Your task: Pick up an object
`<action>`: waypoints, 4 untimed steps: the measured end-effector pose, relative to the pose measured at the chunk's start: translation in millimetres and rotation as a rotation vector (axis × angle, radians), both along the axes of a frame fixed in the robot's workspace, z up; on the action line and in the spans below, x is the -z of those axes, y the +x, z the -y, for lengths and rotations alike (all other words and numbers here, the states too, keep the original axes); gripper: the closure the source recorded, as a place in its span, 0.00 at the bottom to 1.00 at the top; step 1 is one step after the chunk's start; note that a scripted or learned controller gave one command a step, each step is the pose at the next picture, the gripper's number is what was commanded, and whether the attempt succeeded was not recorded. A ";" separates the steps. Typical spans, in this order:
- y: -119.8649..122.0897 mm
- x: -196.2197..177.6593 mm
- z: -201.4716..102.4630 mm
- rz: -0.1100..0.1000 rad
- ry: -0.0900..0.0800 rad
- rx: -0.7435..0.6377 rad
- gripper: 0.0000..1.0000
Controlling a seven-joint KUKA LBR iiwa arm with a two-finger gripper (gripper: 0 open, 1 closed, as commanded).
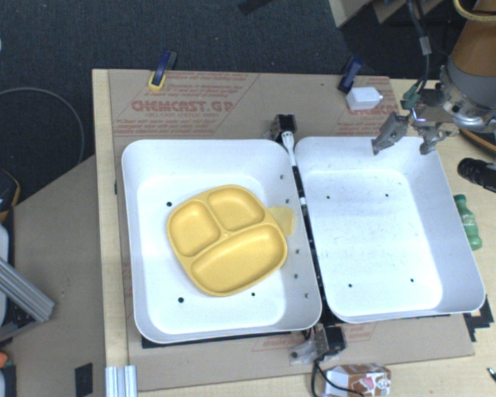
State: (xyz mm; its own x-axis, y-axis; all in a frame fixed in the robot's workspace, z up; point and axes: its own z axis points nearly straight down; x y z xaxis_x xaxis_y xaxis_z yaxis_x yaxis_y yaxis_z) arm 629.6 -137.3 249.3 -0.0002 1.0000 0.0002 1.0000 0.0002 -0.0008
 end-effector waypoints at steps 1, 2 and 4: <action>-59.5 -66.5 -49.6 0.004 0.002 -0.005 0.00; -109.7 -147.2 -115.2 0.012 0.002 -0.008 0.00; -147.8 -226.6 -185.9 0.006 0.000 -0.001 1.00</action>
